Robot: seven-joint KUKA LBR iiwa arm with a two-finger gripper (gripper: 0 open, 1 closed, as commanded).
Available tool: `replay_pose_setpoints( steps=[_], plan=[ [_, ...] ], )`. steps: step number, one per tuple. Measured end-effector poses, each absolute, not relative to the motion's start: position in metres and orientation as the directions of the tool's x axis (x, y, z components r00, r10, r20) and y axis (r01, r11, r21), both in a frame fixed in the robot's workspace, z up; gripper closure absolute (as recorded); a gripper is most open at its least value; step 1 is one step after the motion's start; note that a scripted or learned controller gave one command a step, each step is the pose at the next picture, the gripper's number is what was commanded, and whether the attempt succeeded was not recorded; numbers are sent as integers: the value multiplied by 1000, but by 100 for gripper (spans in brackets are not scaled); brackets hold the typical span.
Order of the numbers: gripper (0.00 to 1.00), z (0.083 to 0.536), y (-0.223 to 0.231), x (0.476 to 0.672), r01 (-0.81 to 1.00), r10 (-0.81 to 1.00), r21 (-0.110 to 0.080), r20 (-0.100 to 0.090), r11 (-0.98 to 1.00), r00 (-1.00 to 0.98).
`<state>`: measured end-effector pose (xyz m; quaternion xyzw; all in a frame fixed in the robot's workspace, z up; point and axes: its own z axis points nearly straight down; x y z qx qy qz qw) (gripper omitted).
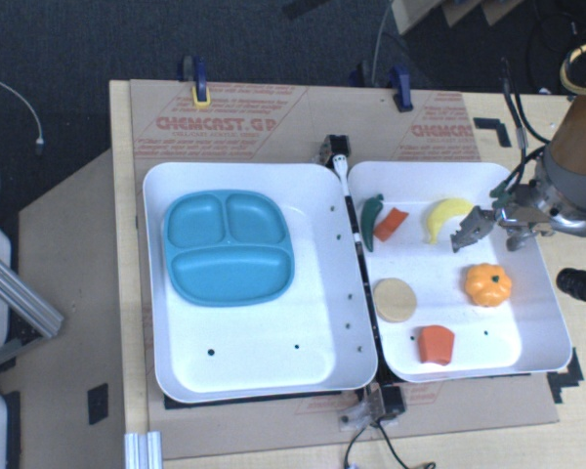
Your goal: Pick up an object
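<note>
The right bin (527, 355) holds a yellow banana (446, 215), an orange pumpkin (487, 284), a red cup (436, 344), a tan round disc (396, 299), and an orange carrot with a green top (381, 222). My gripper (492, 228) hangs over the bin's far right part, just right of the banana and above the pumpkin. Its two fingers are spread apart with nothing between them.
The left bin (176, 360) bears a blue divided plate (230, 247). Blue clamps (401, 88) grip the cardboard board at the back. Cables run along the right side near the arm.
</note>
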<state>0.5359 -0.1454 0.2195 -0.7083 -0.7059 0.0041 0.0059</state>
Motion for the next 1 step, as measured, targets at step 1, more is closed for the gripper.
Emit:
replay_pose_setpoints(
  steps=[1],
  plan=[
    [0,227,-145,539,1000,1000,-1,0,0,0]
  ],
)
